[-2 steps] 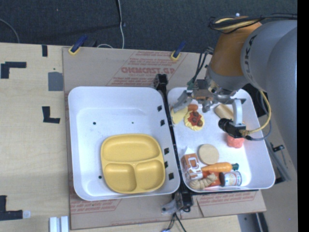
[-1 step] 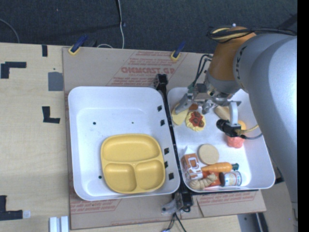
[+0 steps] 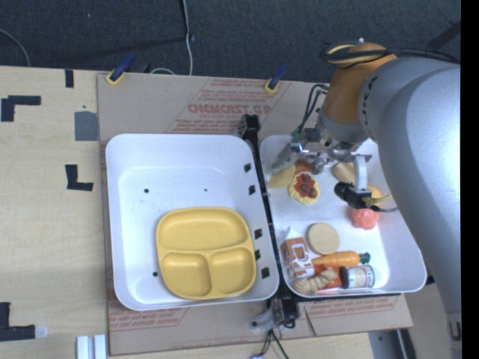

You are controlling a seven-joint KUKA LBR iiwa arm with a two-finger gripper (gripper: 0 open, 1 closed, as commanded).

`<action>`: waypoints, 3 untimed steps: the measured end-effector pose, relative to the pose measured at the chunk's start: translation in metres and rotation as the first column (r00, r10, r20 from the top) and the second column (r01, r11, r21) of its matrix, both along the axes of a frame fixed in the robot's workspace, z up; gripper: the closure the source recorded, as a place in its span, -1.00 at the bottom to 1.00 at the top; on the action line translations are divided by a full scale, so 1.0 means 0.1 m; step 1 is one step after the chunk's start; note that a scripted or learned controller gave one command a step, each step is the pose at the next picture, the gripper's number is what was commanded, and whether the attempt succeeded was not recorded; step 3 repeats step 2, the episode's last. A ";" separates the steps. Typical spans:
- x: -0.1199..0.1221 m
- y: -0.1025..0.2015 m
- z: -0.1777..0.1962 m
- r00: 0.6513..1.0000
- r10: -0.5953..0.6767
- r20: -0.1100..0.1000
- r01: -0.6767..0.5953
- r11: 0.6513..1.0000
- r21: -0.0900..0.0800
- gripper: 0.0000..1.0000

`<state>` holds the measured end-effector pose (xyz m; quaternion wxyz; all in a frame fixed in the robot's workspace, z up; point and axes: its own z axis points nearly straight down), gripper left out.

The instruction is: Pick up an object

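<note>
My gripper (image 3: 305, 158) hangs over the far part of the right bin (image 3: 408, 254), under the orange band of the arm. Just below it lies a small pizza-like toy (image 3: 303, 188), red on a yellow base. A pale yellow wedge (image 3: 278, 176) sits to its left by the bin wall. Nothing can be made out in the gripper's grasp. Nearer the front lie a round tan cookie (image 3: 323, 238), an orange bottle (image 3: 340, 259), a small jar (image 3: 359, 277) and a snack box (image 3: 297, 254).
The left bin (image 3: 127, 163) holds a yellow divided plate (image 3: 206, 251). A pink lump (image 3: 364, 218) and a yellow piece (image 3: 344, 172) lie at the right bin's right side, close to the arm. The grey arm covers the view's right.
</note>
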<state>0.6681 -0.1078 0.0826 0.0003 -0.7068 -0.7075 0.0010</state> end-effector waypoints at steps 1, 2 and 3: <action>0.00 0.01 0.11 1.000 0.002 0.000 -0.002 1.000 0.000 1.00; -0.34 0.74 1.08 1.000 0.007 0.007 -0.007 1.000 0.004 1.00; -0.34 0.74 1.08 1.000 0.007 0.007 -0.007 1.000 0.004 1.00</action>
